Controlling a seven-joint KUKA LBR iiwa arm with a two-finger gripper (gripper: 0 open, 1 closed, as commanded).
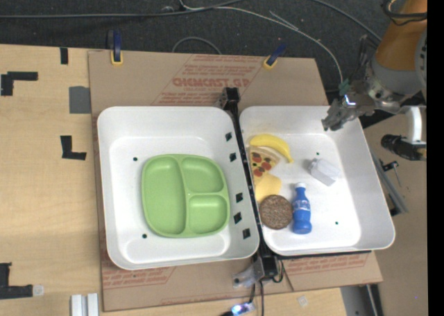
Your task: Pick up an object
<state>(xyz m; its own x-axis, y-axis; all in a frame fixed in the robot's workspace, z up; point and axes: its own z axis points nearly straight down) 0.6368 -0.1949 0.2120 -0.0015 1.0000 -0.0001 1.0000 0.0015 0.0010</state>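
The camera view looks down at a slant on a wooden worktop point(41, 190) with a cardboard sheet point(201, 79) under two white bins.

The arm point(399, 51) comes in from the upper right corner. It is grey, with an orange band point(409, 4) near the top, and it bends down and to the left. Its gripper point(333, 119) hangs at the top right edge of the right bin point(361, 190), with the tip directed down and left toward the inside of the bin. How far the gripper is open I cannot tell, because the tip is small and dark, and nothing is seen in it.

In the right bin the objects lie well apart from the gripper. A banana point(272, 145) is at the upper left, touching a pizza slice point(261, 163) under it. Lower is a yellow piece point(268, 186), then a brown round cookie point(276, 212) with a blue bottle point(301, 209) just beside it on the right. A small grey block point(323, 170) lies alone near the middle, nearest to the gripper.

In the left bin point(118, 141) lies a green plate point(185, 194) with three compartments.
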